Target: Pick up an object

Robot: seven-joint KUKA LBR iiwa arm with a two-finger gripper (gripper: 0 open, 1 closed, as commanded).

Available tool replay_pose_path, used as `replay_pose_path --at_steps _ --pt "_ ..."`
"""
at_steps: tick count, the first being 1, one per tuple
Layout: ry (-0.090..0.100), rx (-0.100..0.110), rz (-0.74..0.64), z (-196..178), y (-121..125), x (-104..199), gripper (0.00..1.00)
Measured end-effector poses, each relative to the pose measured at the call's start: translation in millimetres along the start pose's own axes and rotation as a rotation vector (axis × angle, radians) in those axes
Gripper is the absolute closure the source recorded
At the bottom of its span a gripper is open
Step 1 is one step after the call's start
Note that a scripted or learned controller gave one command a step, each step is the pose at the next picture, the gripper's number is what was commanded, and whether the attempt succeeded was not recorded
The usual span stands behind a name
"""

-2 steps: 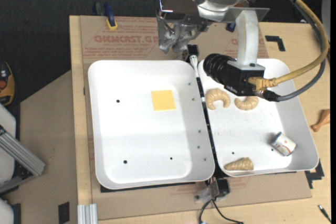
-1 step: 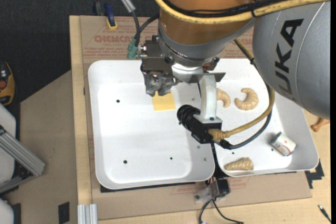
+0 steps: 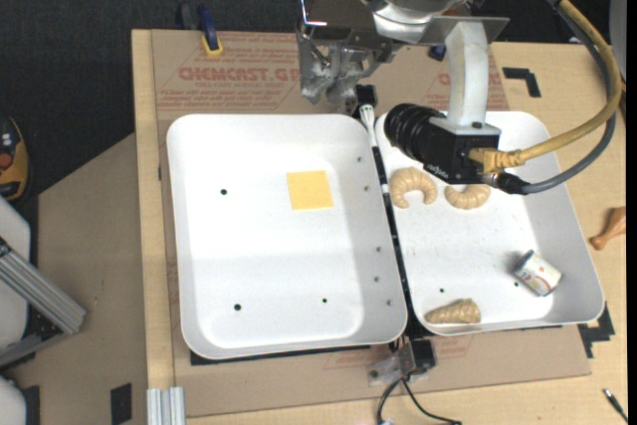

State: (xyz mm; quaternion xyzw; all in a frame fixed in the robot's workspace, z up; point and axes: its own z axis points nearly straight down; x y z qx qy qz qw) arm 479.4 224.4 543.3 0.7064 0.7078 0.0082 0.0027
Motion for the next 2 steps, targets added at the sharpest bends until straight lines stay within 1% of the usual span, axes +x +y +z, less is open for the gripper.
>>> replay_pose_path --at_steps 1,2 --pt "-0.008 0.016 0.001 8.2 -0.6 0.2 0.0" --pt "-0.006 0.012 -0.001 -2.7 -0.2 1.2 1.0"
